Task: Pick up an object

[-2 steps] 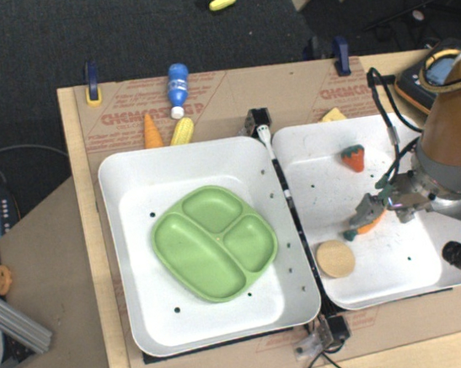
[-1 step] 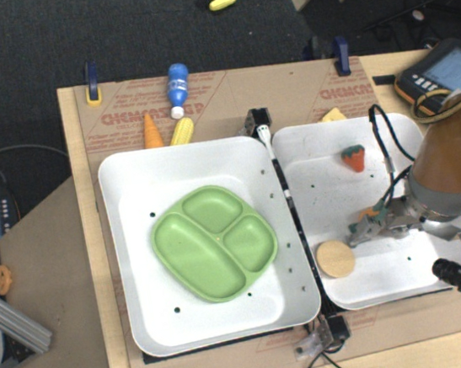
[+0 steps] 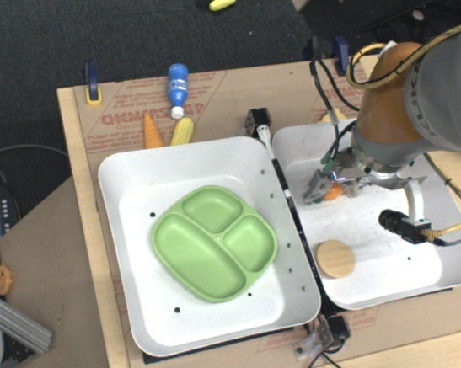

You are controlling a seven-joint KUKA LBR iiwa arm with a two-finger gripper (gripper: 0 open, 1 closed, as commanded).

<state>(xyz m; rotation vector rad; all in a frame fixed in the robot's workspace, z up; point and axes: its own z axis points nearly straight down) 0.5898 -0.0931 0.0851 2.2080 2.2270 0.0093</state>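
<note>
The gripper (image 3: 326, 184) sits low in the right bin (image 3: 447, 272), near its left wall, with the grey arm (image 3: 448, 97) and its orange band (image 3: 386, 110) coming in from the upper right. Something small and orange (image 3: 332, 194) shows right at the fingertips; it seems to lie between them, but the metal parts crowd that spot and the view is too coarse to tell how far the fingers are spread or whether they truly grip it. A black cable plug (image 3: 400, 226) hangs below the wrist, over the bin floor.

Just below the gripper, near the bin's lower left corner, lies a round tan disc (image 3: 336, 258), flat on the white floor and apart from the fingertips.

The left bin (image 3: 130, 193) touches the right one along a shared edge. In it rests a green plate (image 3: 214, 242) with three compartments, tilted a little against the bin's sides.

Both bins stand on a brown board (image 3: 225, 86). On the board above the left bin lie a carrot (image 3: 151, 132) and a corn cob (image 3: 182, 130) side by side, with a blue-and-white bottle (image 3: 177, 90) just above them. A yellow thing (image 3: 223, 2) lies on the dark floor beyond the board.
</note>
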